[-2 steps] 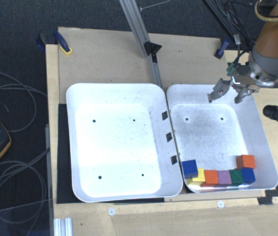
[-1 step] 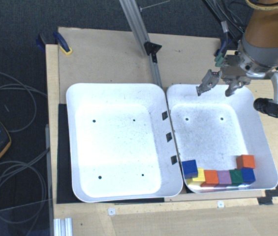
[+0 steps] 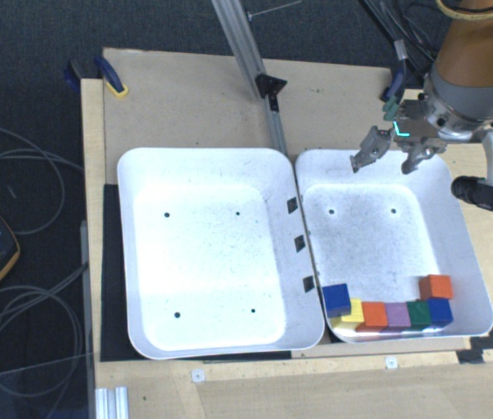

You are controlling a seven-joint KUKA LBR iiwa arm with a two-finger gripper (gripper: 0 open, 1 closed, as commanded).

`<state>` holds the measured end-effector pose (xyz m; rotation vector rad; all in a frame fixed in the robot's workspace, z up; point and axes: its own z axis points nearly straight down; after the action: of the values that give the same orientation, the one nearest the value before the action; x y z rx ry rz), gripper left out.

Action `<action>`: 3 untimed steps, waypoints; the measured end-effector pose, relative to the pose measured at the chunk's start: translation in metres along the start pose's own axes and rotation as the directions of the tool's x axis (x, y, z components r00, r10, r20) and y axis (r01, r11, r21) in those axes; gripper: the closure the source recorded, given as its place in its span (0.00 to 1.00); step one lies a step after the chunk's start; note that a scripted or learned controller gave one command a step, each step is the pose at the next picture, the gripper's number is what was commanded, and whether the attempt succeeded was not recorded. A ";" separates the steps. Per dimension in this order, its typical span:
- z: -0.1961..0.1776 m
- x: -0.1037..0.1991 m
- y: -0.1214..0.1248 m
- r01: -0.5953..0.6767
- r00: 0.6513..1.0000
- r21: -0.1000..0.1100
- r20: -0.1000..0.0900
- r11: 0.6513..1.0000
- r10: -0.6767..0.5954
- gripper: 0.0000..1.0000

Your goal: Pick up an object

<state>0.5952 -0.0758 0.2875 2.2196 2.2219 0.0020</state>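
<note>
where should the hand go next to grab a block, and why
Probably toward the near edge of the right bin, then down. The open hand hovers over the bin's far end with nothing between its fingers, while the blocks sit clustered along the near wall.

White, dark-speckled bins are seen; blocks are coloured blue, yellow, orange, purple and green; arm is banded orange.
</note>
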 end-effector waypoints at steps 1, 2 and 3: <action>0.043 0.012 0.028 0.001 1.000 0.005 -0.001 1.000 -0.001 0.00; 0.040 0.012 0.027 0.000 1.000 0.003 0.000 1.000 0.000 0.00; 0.091 0.012 0.036 0.000 1.000 0.009 -0.001 1.000 0.000 0.00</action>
<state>0.6313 -0.0635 0.1965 2.2249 2.2262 -0.0064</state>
